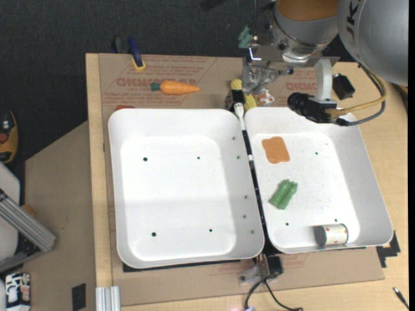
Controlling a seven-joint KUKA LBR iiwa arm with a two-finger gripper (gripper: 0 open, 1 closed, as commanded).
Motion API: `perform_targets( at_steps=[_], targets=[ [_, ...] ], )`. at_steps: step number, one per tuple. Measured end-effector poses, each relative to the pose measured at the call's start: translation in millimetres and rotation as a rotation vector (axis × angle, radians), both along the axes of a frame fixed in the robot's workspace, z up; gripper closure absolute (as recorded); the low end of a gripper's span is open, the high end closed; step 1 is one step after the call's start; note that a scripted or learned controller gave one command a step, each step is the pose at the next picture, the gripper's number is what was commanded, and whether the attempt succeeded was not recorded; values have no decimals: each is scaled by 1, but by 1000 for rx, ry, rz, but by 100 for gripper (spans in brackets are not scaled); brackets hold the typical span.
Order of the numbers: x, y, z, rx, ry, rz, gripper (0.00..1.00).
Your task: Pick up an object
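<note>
right bin (363, 173): patch (275, 150), pickle (283, 194), can (332, 234) | carrot (175, 88) behind left bin (123, 173)

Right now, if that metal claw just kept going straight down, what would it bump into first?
Probably the brown cardboard bench top just behind the white bins, near their dividing rims, where small yellow and orange bits lie under the gripper. Depth is uncertain.

Bright, even overhead light falls on the bench. The left bin (175, 186) glares near-white across its lower half, with a soft grey shade band above. Corners toward 9 and 12 o'clock fall dark. The arm (337, 11) at 1 o'clock looks soft and out of focus; elsewhere detail is fairly sharp.
</note>
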State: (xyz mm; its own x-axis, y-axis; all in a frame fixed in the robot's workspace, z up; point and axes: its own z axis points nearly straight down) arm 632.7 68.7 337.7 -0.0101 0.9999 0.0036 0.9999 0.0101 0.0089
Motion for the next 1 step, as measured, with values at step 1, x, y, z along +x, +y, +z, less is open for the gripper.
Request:
perform_targets(
  at_steps=[1],
  targets=[
    [-11, 59, 57, 1, 1, -2, 100]
  ],
)
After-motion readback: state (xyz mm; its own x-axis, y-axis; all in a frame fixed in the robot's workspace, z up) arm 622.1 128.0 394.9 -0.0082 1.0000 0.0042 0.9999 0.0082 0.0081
